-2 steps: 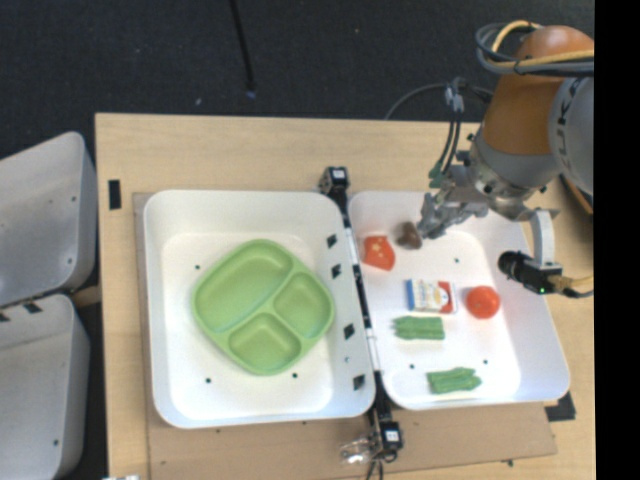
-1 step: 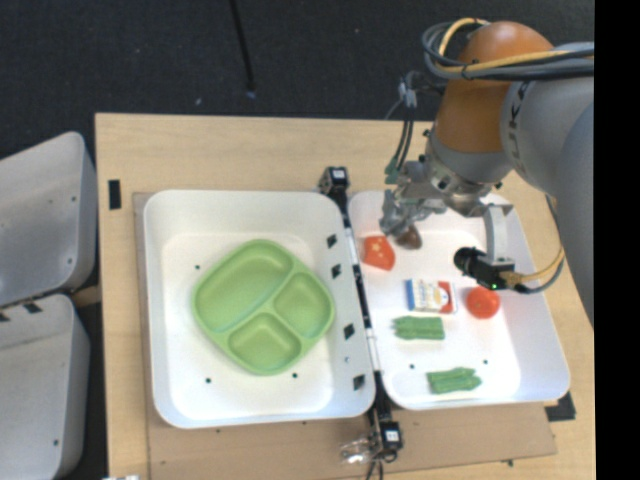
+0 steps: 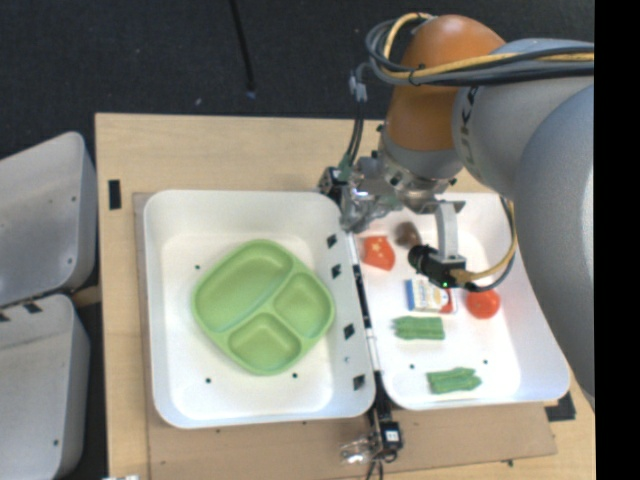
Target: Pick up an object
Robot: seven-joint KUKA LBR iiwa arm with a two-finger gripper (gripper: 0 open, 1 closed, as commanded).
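My two-finger gripper (image 3: pixel 362 208) hangs at the right white bin's (image 3: pixel 530 353) eleven o'clock corner; whether it's apart or together, I cannot tell. I'd settle squarely over the small orange-red block (image 3: pixel 378 254), just toward five o'clock, before descending.

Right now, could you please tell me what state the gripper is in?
Gripper: cannot be told; it sits at the right bin's top-left corner.

Light tan wooden bench top (image 3: pixel 120 298), seen from above at a slant. Two shallow white plastic bins rest directly on it, side by side and touching along their inner rims: the left bin (image 3: pixel 170 388) and the right bin (image 3: pixel 525 368).
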